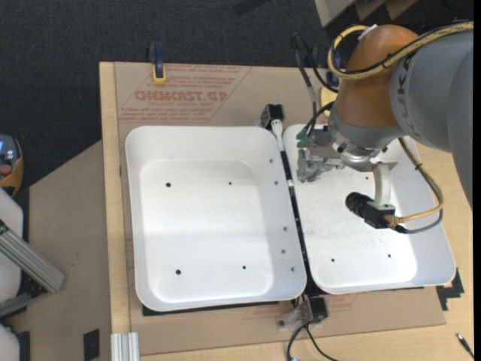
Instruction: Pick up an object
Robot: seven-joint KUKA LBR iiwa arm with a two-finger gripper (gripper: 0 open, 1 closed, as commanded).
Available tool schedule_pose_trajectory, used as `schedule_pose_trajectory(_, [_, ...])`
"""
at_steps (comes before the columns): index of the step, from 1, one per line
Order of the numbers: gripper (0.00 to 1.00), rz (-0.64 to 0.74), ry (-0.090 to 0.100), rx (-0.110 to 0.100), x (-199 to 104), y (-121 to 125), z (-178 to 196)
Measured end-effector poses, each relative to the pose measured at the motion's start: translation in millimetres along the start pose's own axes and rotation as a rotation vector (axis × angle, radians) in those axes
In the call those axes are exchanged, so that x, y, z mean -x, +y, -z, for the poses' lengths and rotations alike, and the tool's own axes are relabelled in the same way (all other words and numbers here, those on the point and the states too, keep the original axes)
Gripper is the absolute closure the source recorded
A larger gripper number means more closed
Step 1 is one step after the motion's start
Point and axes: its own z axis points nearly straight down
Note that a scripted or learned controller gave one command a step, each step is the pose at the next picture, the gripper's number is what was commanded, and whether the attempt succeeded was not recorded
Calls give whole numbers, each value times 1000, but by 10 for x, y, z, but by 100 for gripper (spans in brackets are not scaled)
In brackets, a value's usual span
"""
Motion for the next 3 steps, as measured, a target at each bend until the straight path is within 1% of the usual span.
schedule_pose_trajectory(1, [100,-3,-3,25,-409,-12,1146])
schedule_pose_trajectory(2, [100,-15,-9,16,215,312,1159])
schedule_pose_trajectory(3, [100,-11,-6,17,241,125,1498])
